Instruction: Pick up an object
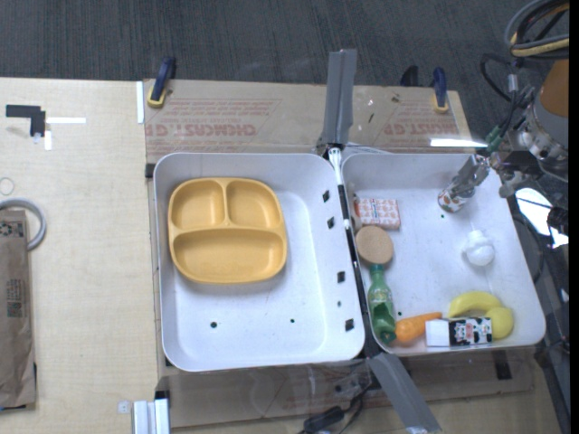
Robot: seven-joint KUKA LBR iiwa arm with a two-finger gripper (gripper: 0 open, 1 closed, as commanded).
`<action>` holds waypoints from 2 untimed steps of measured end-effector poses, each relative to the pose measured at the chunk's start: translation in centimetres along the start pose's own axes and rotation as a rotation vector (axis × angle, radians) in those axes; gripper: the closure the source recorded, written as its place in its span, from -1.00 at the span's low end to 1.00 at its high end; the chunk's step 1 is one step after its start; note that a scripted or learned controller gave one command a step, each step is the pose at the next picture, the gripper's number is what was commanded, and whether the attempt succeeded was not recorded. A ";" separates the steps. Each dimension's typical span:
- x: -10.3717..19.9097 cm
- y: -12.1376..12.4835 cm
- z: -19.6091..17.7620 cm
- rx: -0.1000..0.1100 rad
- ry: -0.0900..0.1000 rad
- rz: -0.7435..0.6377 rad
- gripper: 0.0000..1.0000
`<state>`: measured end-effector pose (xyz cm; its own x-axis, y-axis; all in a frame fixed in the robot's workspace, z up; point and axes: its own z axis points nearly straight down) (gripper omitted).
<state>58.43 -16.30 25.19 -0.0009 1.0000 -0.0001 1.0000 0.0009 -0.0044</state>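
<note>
**A:** Which things could it pick, and where are they?

**B:** All in the right bin (520,251). Along its left wall, from far to near: a small printed box (376,212), a round brown disc (374,244), and a green bottle (380,307) lying lengthwise. At the near edge an orange carrot (418,326) touches the bottle's lower end, with a white carton (460,333) just beside it and a yellow banana (484,310) resting against the carton. A small white object (479,250) sits alone toward the right wall.

**A:** And the gripper?

**B:** The gripper (455,195) hangs over the far part of that bin, tilted down from the upper right, well apart from every item. Whether its jaws are spread or pressed together I cannot tell; the tip is too small and blurred. Nothing shows between them.

**A:** The other side?

**B:** The left bin (181,333) holds a yellow divided plate (228,230) with three compartments, lying flat in its far half.
</note>
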 end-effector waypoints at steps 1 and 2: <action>-1.2 4.9 8.7 0.000 -0.001 0.220 -1.00; -4.3 2.8 1.1 -0.002 -0.001 0.134 -1.00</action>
<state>61.28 -20.61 24.12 0.1332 0.9911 -0.0020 0.9911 -0.1332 -0.0024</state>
